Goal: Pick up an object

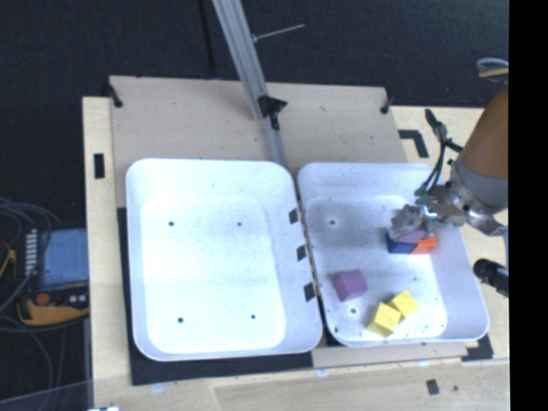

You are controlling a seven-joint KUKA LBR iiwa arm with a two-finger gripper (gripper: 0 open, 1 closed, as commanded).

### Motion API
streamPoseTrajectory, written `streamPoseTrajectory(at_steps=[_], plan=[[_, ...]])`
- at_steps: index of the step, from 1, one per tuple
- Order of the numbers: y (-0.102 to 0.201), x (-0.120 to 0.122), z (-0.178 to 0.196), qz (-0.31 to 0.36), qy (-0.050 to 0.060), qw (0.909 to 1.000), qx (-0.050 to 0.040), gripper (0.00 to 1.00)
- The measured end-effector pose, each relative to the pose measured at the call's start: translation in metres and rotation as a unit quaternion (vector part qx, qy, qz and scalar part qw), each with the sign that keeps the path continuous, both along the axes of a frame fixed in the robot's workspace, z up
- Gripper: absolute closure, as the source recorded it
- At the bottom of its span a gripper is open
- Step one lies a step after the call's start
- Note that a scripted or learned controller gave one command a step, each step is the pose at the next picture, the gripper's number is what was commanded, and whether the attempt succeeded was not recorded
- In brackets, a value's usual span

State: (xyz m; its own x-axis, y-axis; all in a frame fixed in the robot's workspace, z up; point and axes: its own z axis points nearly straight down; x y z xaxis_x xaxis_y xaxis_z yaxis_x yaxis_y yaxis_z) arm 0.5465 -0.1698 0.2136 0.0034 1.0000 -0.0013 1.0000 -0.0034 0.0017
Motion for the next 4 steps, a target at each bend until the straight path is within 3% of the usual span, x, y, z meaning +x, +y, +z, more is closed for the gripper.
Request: streamPoseTrajectory(at_steps=[4], plan=[[0.227, -0.023, -0.007, 0.006, 0.003, 1.0000, 0.0025, 1.00]])
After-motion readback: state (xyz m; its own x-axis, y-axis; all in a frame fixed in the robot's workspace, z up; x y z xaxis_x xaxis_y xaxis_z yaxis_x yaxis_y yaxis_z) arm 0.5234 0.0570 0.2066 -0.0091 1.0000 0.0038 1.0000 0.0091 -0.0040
